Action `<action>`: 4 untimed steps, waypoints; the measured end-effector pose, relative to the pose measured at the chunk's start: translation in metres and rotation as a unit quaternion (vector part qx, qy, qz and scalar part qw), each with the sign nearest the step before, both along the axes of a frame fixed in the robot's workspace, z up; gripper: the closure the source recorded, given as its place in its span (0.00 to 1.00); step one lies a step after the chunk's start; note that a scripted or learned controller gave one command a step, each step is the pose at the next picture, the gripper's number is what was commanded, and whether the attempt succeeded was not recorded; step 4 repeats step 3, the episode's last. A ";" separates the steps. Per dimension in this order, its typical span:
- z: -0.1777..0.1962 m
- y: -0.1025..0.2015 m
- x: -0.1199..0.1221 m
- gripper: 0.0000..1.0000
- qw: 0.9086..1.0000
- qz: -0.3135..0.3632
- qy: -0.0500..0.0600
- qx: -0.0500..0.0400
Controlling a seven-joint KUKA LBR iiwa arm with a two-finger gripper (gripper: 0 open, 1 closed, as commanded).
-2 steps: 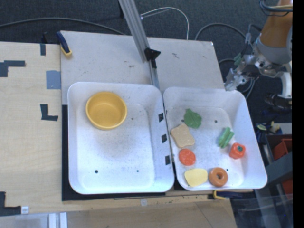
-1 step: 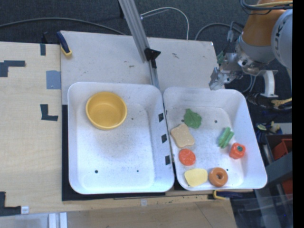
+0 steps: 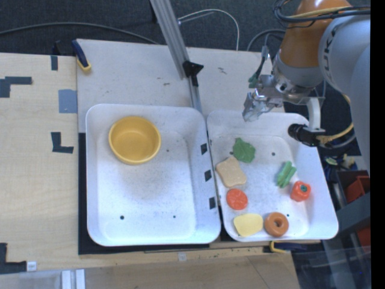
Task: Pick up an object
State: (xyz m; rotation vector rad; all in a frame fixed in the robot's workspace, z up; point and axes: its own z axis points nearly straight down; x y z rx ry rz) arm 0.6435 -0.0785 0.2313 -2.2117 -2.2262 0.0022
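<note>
The left bin carries a single yellow bowl, sitting upright toward its 10 o'clock corner, apart from everything else; it looks like a receptacle kept out of the working pile.

The right bin holds the loose toy food, spread out with gaps between most pieces, which probably makes each one easier to reach singly. A green leafy piece lies toward 11 o'clock, with a tan bread slice just beside it at its 7 o'clock. Below that sits a red tomato slice, then a pale yellow wedge at the bin's 6 o'clock, touching or nearly touching a brown doughnut. Toward 3 o'clock lie a green pod-like piece and a small red-orange fruit close together.

The gripper hangs above the right bin's 12 o'clock rim with nothing between its tips; whether it is spread or closed I cannot tell. No object is lifted. The leafy piece, flat, dark green and ragged-edged, lies nearest, at the gripper's 6 o'clock.
</note>
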 end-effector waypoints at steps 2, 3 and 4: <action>-0.005 0.108 -0.018 1.00 1.000 0.000 0.000 0.000; -0.004 0.156 -0.017 1.00 1.000 0.000 -0.001 0.000; -0.004 0.156 -0.017 1.00 1.000 0.000 -0.001 0.000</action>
